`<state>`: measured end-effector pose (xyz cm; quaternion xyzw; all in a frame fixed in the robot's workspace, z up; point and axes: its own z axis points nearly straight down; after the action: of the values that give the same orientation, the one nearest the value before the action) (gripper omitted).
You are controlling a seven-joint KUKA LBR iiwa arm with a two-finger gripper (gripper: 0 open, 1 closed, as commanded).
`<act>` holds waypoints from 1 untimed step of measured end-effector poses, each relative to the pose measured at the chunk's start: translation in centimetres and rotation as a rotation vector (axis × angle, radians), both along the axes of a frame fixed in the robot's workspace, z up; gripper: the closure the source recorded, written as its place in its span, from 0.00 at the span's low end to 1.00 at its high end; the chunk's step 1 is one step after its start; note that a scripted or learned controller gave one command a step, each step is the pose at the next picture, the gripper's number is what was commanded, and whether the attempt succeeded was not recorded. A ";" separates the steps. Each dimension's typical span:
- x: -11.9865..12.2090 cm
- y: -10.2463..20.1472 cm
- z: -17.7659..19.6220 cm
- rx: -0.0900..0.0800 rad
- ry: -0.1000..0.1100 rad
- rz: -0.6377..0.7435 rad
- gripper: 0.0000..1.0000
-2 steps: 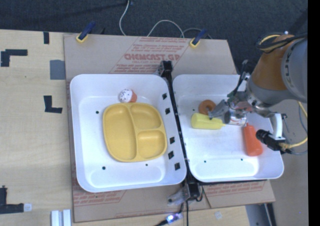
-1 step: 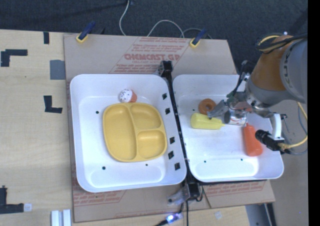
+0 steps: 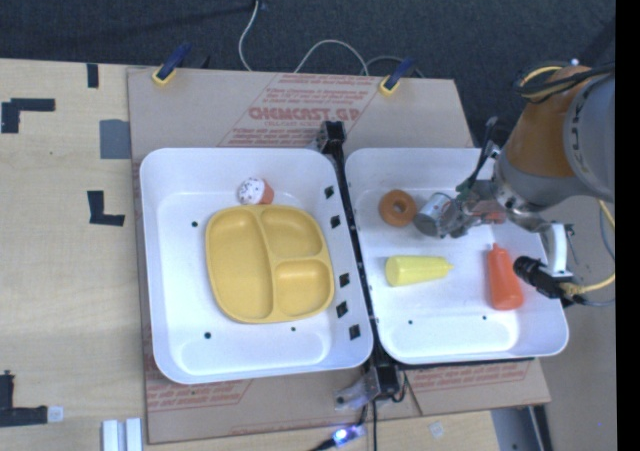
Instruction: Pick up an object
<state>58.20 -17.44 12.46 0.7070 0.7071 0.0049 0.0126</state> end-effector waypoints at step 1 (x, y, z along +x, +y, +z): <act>0.0 0.1 4.2 0.010 0.023 0.002 1.00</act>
<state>58.24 -17.36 16.66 0.7065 0.7077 0.0003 0.0007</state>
